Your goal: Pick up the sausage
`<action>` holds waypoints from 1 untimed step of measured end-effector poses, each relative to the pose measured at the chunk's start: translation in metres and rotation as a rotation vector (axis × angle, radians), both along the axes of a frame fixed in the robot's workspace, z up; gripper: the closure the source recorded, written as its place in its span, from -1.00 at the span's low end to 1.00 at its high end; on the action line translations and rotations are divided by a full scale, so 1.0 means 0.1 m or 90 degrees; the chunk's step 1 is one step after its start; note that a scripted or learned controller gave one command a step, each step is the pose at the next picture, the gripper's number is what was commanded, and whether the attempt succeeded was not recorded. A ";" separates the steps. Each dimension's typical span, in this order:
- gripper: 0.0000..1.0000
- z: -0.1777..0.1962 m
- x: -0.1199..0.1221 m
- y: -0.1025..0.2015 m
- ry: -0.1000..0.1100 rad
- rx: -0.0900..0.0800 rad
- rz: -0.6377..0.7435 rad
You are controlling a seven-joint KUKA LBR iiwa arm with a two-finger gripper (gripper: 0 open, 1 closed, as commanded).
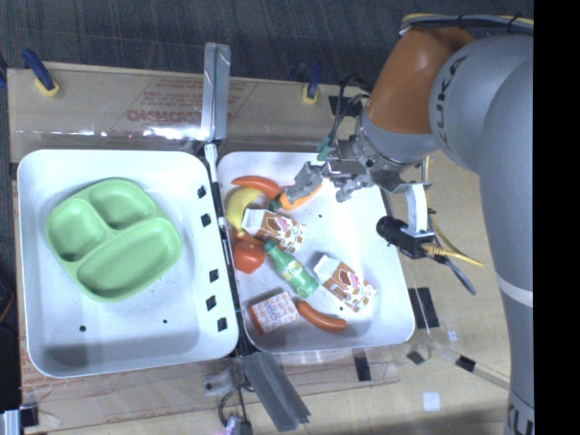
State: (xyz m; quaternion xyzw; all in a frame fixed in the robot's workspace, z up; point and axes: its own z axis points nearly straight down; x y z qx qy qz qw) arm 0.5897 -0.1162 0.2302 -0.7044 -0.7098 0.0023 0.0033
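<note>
Two white bins side by side. Left bin (54,333) holds a green divided plate (113,238), sitting toward its 10 o'clock part. Right bin (381,270) holds the loose items.

Sausage (320,316): reddish-orange, lying flat near the right bin's 6 o'clock edge, long axis running roughly 10 to 4 o'clock. Its left end is just beside a small red-and-white carton (273,312), at the carton's 3 o'clock. A second carton (348,285) with a brown-and-white print lies just at the sausage's 1 o'clock, close, maybe touching, can't confirm.

Other stuff in the right bin: green bottle (292,270) tilted across the middle, tomato (248,256) at its 9 o'clock by the bin's left wall, another printed carton (282,230) at the bottle's 12 o'clock, banana (236,208) at 10 o'clock of that carton, curved orange pepper (256,187) near the bin's 11 o'clock corner.

Arm comes in from 3 o'clock, orange band above the wrist. Gripper (304,185) sits over the bin's upper part, around 12 o'clock, well apart from the sausage. Its tip is on or just over an orange piece (293,198) beside the pepper; whether the fingers are apart or clamped is not readable here, cannot tell. Nothing clearly seen between them.
</note>
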 end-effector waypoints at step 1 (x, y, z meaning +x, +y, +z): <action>-1.00 -0.93 -0.56 -0.24 0.000 0.001 0.081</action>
